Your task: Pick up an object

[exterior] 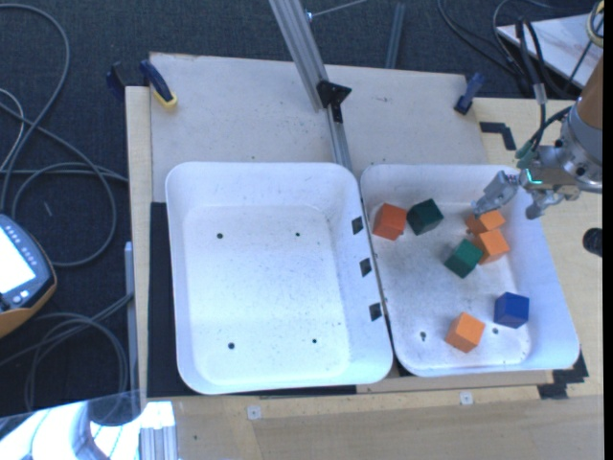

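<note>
Blocks lie scattered in the right-hand shallow white plastic bin (546, 286), and your choice among them turns on what sits nearest the gripper (515, 197). That is the pair of small orange cubes (488, 235) at the bin's far right side — they lie just below and a little left of the fingertips, touching each other, so close that they read almost as one lump. A dark green cube (465, 257) rests just beside them on the lower left. Farther off are another dark green cube (424, 216) and an orange cube (389, 221) toward the bin's left wall, and a blue cube (511, 309) and one more orange cube (465, 332) near the front edge.

You have the grey arm (584, 132) reaching in from the right, its wrist over the bin's far right corner, and the gripper angled down and to the left toward the orange pair. Its two fingers look spread apart — one points down-left, the other hangs to the right — with nothing between them.

My judgement: a short drop toward the lower left would bring the fingers over the orange pair, but the neighbours are crowded, so a clean grip on a single cube may be hard. The left-hand white bin (192, 257) on the counter (239, 113) plays no part in this reach.
</note>
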Available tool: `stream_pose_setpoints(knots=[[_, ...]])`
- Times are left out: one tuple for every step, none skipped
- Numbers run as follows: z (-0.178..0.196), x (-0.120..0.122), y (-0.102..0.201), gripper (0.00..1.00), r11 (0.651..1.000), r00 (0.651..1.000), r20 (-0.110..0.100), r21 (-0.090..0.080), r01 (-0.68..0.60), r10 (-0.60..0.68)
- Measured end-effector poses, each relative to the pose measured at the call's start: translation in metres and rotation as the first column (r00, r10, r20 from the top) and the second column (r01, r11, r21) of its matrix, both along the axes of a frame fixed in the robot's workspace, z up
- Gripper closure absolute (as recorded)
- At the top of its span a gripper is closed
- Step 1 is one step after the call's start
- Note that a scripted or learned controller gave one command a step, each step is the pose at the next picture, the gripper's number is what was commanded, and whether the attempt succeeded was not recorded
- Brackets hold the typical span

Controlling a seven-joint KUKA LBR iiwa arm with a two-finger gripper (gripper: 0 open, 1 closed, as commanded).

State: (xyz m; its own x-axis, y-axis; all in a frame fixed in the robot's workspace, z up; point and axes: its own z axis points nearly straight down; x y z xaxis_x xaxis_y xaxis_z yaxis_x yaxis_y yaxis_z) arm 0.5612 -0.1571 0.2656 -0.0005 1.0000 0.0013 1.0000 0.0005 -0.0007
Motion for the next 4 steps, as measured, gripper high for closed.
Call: stream_pose_setpoints(knots=[[-0.071,-0.001,-0.007,0.0,1.0,1.0,-0.008,0.001,0.001,-0.001],[-0.146,-0.042,-0.06,0.0,1.0,1.0,-0.01,0.0,0.007,-0.007],[-0.004,-0.045,0.01,0.0,1.0,1.0,0.011,-0.002,-0.006,0.006],[-0.009,-0.047,0.008,0.0,1.0,1.0,0.002,-0.001,-0.001,0.001]])
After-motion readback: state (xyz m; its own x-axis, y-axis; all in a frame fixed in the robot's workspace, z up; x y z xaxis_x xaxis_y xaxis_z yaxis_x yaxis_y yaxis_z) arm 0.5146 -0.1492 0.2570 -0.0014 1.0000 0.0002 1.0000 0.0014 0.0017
